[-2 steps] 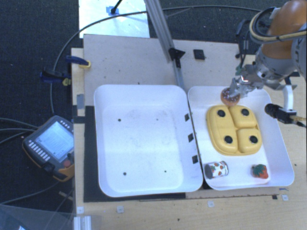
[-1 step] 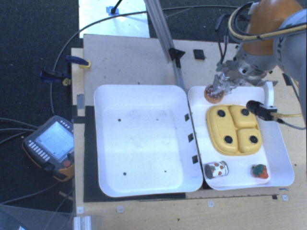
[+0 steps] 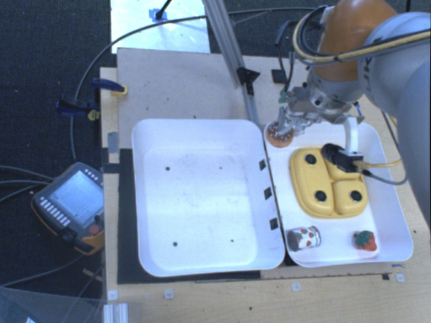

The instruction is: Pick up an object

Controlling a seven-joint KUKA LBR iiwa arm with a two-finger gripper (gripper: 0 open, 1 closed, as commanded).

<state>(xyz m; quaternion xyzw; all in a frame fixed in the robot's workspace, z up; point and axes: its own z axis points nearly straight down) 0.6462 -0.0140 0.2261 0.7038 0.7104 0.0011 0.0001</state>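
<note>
Dark carpet (image 3: 40, 39) around my bench (image 3: 182, 86), cables (image 3: 87, 73) trailing across it, a pendant (image 3: 71, 207) lying left, bright sheet (image 3: 158, 15) up top

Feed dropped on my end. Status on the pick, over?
Gripper low at right bin's back-left corner, over small round brown object. Grasp unconfirmed. Yellow block close alongside; can and strawberry up front.

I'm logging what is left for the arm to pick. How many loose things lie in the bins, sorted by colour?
Yellow: 1, the big moulded piece in the right bin.
Brown-orange: 1, the small round thing under the end effector.
Grey-white with red: 1, the small can.
Red with green: 1, the small piece.
Total: 4, all in the right bin.
</note>
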